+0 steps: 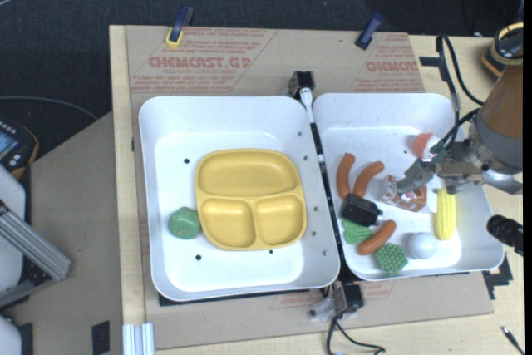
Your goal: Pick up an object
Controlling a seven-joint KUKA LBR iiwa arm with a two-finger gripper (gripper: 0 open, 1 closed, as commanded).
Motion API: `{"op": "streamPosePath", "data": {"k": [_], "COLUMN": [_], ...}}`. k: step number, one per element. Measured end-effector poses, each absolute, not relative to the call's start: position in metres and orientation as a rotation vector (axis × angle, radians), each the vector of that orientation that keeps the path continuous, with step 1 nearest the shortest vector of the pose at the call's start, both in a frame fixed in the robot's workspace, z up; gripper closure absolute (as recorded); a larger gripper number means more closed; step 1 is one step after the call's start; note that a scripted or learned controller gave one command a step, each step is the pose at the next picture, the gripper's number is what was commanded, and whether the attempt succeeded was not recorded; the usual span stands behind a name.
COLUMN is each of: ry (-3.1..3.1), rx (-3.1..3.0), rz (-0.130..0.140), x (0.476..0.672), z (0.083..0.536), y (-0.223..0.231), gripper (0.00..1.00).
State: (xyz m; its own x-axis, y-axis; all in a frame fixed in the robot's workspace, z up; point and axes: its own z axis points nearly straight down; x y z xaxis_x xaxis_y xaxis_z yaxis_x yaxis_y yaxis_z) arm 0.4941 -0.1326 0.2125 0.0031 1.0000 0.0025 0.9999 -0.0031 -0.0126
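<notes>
Camera view: gripper (405, 185) low in right bin (378, 110), over a small red-and-clear item (409, 197) among the clutter; fingers' spread not readable from here. Around it: corn cob (445, 214) just right, white ball (422, 245), green bumpy piece (391, 258), three sausages (369, 175), black block (362, 209). Left bin (162, 170): yellow divided tray (249, 197), green round object (184, 223) beside its left edge.
</notes>
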Motion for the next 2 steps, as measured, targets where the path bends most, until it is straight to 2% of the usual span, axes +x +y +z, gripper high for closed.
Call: {"op": "streamPosePath", "data": {"k": [1, 2], "ry": [-2.221, -2.216], "rx": [-2.221, -2.217], "rz": [0.0, 0.005], "x": [0.497, 0.5], "z": [0.218, 0.156], "y": [-0.132, -0.135], "gripper": [0.0, 0.0]}}
